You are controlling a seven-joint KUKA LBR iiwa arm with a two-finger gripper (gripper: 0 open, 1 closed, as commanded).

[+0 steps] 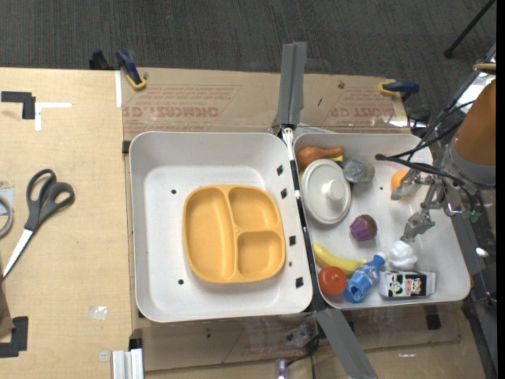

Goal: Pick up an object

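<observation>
Your gripper (418,223) hangs over the right bin (458,290), near its right wall. The metal fingers point down and left, and nothing is visibly caught between them. How far apart they stand is too small and tangled with cable to make out, so you cannot tell.

The task names no particular object, so judge by reach. Just below the fingers lies a small white lump (402,253). Below that, against the near wall, lies a black-and-white carton (407,284) on its side. Left of the gripper sits a purple piece (363,227), squat and rounded, standing alone on bare floor. That looks like the easiest pick, since nothing crowds it.

Further left the white lidded bowl (327,189) fills the bin's corner. Down and left a banana (338,256), a red ball (332,281) and a blue bottle (363,279) are packed touching, likely to foul a grasp. An orange piece (400,181) lies just above the fingers.

Well left, the other bin (150,235) holds a yellow divided plate (234,233).
</observation>
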